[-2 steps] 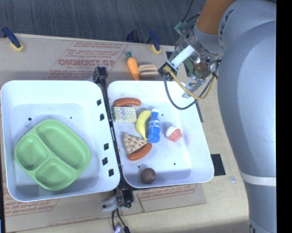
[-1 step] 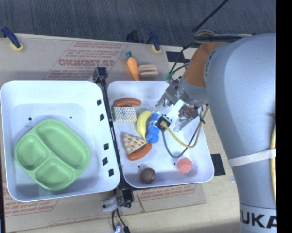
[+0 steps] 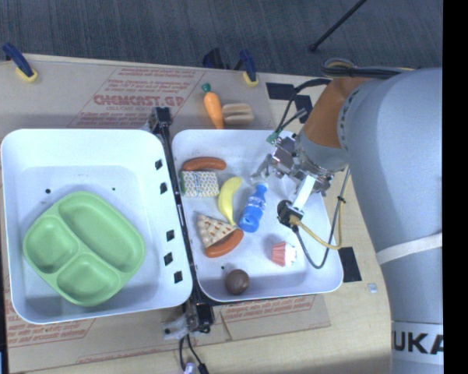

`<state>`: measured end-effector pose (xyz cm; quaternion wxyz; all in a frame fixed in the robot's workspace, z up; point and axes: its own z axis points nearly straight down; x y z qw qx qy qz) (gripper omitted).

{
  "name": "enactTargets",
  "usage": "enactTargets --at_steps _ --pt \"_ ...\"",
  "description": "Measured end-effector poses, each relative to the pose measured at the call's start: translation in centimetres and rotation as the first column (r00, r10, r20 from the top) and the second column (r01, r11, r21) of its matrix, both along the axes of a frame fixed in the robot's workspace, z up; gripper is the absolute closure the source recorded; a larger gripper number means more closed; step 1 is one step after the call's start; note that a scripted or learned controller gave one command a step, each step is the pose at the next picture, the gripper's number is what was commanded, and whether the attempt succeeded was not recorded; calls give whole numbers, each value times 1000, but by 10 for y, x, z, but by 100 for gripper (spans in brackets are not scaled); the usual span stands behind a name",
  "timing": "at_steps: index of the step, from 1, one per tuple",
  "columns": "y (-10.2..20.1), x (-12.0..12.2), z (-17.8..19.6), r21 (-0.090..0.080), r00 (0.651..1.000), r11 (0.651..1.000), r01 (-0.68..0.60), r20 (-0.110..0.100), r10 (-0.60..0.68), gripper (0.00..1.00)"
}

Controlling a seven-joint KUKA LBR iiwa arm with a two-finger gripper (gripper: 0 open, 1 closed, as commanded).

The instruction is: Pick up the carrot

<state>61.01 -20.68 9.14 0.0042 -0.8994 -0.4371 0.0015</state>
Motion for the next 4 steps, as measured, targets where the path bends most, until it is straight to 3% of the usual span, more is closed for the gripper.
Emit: enactTargets --at_steps 1,2,3,4 --pt "64 29 37 -4 987 987 159 2 -159 0" --pt "49 35 219 -5 994 994 108 4 -108 0" --pt "46 14 90 -6 879 879 477 -2 -477 0" --pt "-4 -29 0 -7 766 766 643 0 -643 0"
